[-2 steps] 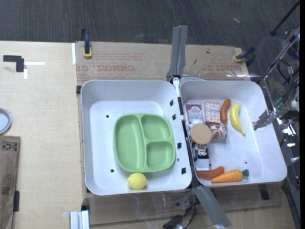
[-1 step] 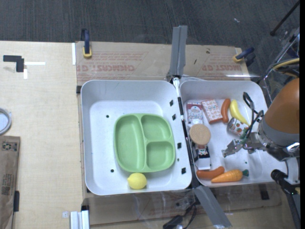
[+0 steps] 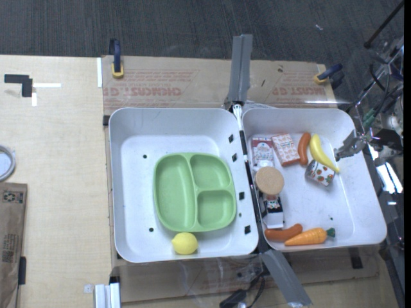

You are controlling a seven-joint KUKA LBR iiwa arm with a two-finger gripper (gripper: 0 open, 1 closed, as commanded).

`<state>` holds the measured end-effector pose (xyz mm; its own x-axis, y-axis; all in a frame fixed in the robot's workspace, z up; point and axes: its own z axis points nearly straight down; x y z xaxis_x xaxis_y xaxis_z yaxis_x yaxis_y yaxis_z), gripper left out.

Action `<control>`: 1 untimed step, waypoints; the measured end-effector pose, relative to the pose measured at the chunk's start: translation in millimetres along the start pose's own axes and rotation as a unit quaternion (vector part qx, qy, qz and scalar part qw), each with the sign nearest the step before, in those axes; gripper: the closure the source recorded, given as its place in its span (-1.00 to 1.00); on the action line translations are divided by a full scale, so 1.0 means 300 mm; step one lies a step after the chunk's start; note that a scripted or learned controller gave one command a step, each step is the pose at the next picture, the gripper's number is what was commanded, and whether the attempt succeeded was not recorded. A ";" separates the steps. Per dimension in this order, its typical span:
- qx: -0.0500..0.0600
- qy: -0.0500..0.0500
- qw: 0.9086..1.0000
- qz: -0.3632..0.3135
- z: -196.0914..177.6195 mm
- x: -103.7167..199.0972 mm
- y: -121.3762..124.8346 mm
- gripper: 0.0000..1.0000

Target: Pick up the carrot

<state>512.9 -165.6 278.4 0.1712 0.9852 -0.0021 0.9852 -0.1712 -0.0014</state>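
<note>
The carrot (image 3: 308, 237) is orange with a green top. It lies flat near the front wall of the right bin (image 3: 359, 226), its green end pointing right. A red-orange sausage (image 3: 283, 232) lies just left of it, touching or nearly touching. My gripper (image 3: 350, 147) hangs over the right bin's right side, beside the banana (image 3: 322, 153) and well behind the carrot. Nothing shows in it.
The right bin also holds two small cartons (image 3: 273, 150), another sausage (image 3: 304, 147), a small can (image 3: 320, 173), a round tan disc (image 3: 270, 180) and a dark bottle (image 3: 273, 211). The left bin (image 3: 128, 172) holds a green divided plate (image 3: 194, 192) and a lemon (image 3: 185, 243).
</note>
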 end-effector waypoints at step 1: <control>0.001 0.001 0.989 -0.148 0.301 0.112 -0.132 -1.00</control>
<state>479.4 -126.0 188.1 -0.1256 0.9921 0.0007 0.9921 0.1256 -0.0035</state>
